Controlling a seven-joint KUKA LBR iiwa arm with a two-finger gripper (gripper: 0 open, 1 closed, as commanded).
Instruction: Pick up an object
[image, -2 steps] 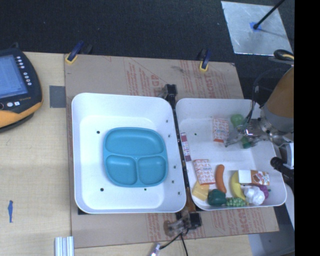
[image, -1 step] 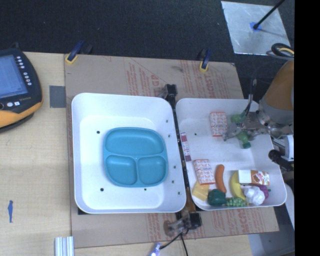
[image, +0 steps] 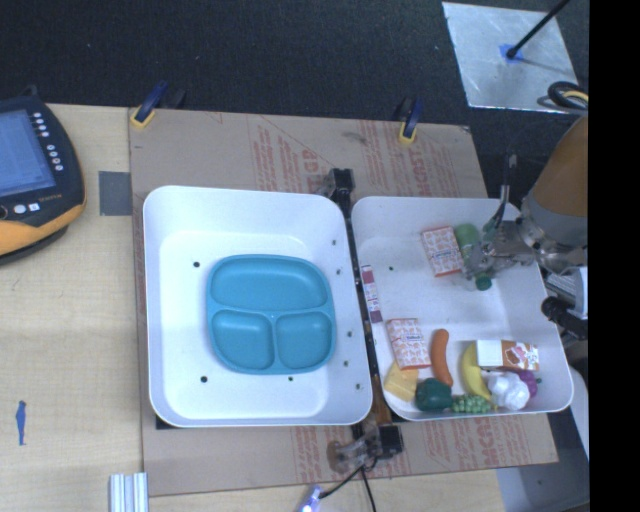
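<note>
Gripper (image: 482, 268) low in right bin (image: 400, 225) beside green item (image: 467, 238) and card (image: 441, 250), finger state cannot tell; nothing visibly lifted, so pick judged still pending.

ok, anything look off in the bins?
Nothing spilled or damaged. Blue plate sits flat in the left bin. Toy food is crowded along the right bin's near edge, with the gripper over a green item.

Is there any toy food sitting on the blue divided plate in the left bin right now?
No. The blue divided plate lies bare in the left bin, and the toy food, such as the banana, is in the right bin.
</note>
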